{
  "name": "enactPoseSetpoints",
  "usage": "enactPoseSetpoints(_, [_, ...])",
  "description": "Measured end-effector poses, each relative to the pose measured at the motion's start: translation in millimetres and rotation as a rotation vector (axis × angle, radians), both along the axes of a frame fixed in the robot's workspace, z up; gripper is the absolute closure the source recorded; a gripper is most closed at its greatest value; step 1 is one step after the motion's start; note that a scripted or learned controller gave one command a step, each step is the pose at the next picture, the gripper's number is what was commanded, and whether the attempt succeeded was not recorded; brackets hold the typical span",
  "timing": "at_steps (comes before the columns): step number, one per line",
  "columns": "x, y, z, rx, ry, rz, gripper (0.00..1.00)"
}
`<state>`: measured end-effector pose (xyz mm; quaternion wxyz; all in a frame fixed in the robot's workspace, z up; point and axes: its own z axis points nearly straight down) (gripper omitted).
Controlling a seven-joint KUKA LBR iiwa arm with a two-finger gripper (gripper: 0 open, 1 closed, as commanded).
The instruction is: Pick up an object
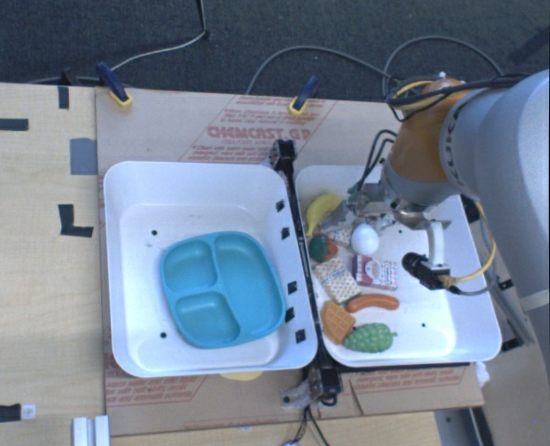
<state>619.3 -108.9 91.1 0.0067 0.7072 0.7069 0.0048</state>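
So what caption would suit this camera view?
Arm reaching over right bin of toy food; blue plate in left bin.

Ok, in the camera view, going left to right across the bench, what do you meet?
Left bin → blue divided plate → black divider between the bins → cluster of toy food in the right bin → grey arm with orange band.

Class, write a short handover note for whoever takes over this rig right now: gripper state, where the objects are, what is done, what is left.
Gripper: low over the right white bin, above the toy pile; its grip is hidden.
Objects, all in that bin: yellow banana, white egg, pink-and-white carton, orange sausage, bumpy green vegetable.
Left white bin: blue divided plastic plate.
Done: nothing visibly lifted.
Left: grasp and raise one object.
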Motion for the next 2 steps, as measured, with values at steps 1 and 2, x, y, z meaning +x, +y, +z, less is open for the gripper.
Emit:
enactPoseSetpoints(1, [46.4, 10.7, 12.7, 0.001, 0.018, 0.001, 0.0])
enactPoseSetpoints(2, [45.9, 10.3, 22.8, 0.0, 0.022, 0.002, 1.0])
